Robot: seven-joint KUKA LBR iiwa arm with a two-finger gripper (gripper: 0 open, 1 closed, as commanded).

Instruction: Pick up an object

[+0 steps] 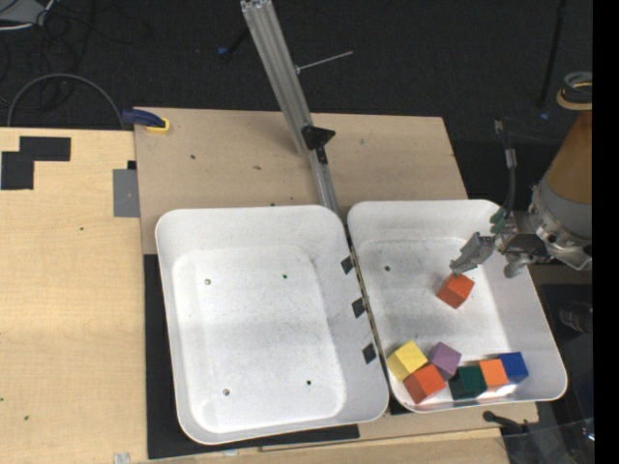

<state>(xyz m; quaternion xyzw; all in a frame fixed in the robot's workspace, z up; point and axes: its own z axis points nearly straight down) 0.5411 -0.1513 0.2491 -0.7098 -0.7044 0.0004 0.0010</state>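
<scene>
Camera view: it looks down on a desk (290, 153) with two white bins side by side.
Arm: it comes in from the right, grey with an orange band.
Claw (484, 249): it hangs over the right bin (416, 230), and its fingers are spread apart with nothing between them.
Orange block (456, 290): it sits alone in the right bin, just below the claw, tilted on the floor of the bin.
Other blocks: yellow (408, 358), purple (445, 358), red (424, 383), green (468, 382), orange and blue (514, 365) ones are bunched at the near edge of the right bin.
Left bin (193, 249): it sits beside the right bin, touching it.
</scene>
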